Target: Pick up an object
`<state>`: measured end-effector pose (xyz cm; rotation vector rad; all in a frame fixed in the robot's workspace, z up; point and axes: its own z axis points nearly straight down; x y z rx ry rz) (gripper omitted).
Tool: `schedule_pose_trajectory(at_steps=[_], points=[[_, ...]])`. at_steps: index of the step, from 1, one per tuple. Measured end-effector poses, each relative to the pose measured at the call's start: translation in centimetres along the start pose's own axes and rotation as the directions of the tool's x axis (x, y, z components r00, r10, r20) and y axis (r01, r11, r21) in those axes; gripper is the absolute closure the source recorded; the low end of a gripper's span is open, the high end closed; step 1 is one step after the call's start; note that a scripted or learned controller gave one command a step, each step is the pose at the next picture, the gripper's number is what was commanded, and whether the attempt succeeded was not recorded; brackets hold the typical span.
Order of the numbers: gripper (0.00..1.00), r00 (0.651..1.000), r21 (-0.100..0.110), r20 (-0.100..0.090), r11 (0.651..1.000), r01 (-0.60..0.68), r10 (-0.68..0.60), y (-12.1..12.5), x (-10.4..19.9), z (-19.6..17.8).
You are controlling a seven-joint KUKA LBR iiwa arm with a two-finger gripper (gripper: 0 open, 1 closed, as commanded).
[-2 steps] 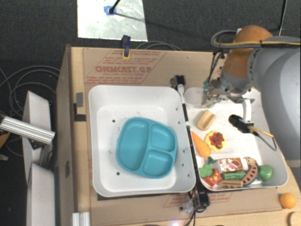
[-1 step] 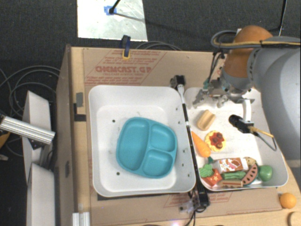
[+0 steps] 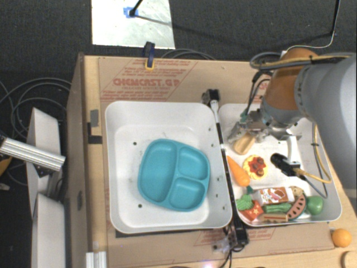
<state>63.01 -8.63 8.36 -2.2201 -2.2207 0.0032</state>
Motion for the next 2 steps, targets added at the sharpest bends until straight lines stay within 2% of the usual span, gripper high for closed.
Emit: schedule_pose_trajectory(at_steps=[1, 2], points=[[1.0, 1.0, -0.006, -0.001, 1.0, 0.002, -0.002, 0.3, 0.1, -1.2], [1.0, 1.0, -0.012, -0.002, 1.0, 0.011, -0.011, -0.7, 6.9, -10.7]])
